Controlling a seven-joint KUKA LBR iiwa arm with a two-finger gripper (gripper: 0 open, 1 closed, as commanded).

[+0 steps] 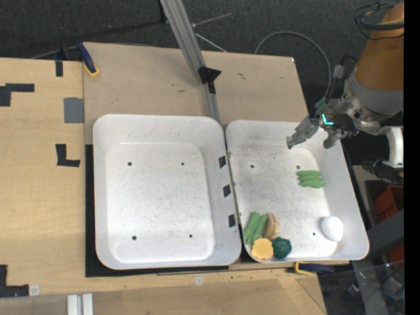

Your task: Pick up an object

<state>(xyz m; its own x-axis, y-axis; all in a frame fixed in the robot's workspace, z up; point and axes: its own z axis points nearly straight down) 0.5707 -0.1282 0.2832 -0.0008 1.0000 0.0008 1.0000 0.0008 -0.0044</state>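
Camera view, gripper [314, 134] fingers spread, above right bin [262, 143]

green pod [310, 178], white egg [331, 228], right bin [262, 136]

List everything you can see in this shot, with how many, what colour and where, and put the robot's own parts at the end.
bins: 2, white, side by side on the bench
green pods: 1 small bunch, green, right bin, right of middle
white ball: 1, white, right bin, near right corner
long green piece: 1, green, right bin, near left corner
tan piece: 1, tan, touching the long green piece
yellow piece: 1, yellow, right bin's near edge
dark green piece: 1, dark green, beside the yellow piece
metal rail: 1, grey, slanting down toward the bins' back edge
arm: 1, grey and orange, right side
gripper: 1, dark, over the right bin's far part
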